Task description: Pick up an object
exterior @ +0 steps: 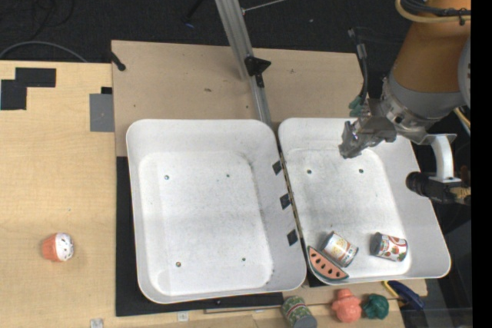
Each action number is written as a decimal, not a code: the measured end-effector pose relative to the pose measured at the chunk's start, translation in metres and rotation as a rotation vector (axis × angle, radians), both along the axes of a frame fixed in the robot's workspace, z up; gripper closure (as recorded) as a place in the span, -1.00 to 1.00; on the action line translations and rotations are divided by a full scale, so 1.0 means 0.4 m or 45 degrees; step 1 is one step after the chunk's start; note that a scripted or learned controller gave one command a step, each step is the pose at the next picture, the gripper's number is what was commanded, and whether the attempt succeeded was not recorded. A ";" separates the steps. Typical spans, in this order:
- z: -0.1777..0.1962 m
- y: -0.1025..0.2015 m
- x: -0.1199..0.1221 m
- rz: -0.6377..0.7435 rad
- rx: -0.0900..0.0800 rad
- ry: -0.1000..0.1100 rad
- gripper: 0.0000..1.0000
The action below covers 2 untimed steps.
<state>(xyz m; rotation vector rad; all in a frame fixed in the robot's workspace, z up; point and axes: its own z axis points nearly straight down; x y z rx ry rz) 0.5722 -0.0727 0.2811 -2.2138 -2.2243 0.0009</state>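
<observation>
1. Camera view, looking down at a slant on a bench point(192, 81) that carries two shallow white bins side by side.
2. Left bin point(146, 142) sits toward the middle of the view; its floor is bare white with a few small dark dots.
3. Right bin point(361, 196) lies just beside it, their inner rims touching along a seam with small black clips.
4. Grey arm point(430, 65) with an orange band reaches in from the right side and hangs over the far part of the right bin.
5. Tool point(352, 146) points down and to the left above the far part of the right bin; whether it is spread or pressed together cannot be told, and nothing is seen pinched in it.
6. Three objects lie at the near end of the right bin, well apart from the tool: a watermelon slice point(323, 263) against the near left corner, a small tin can point(339, 248) on its side touching the slice, and a red and white can point(389, 246) on its side near the right wall.
7. Outside the bins, on the near edge, lie a dark can point(295, 311), a pink toy point(347, 306) and a green toy point(375, 306) in a row.
8. Small red and white round figure point(58, 247) rests on the pale wooden surface at far left.
9. Slanted metal rail point(234, 27) rises behind the bins.
</observation>
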 end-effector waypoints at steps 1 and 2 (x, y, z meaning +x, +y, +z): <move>-0.060 0.124 0.030 -0.001 0.000 0.004 1.00; -0.062 0.242 0.046 -0.001 -0.001 0.000 1.00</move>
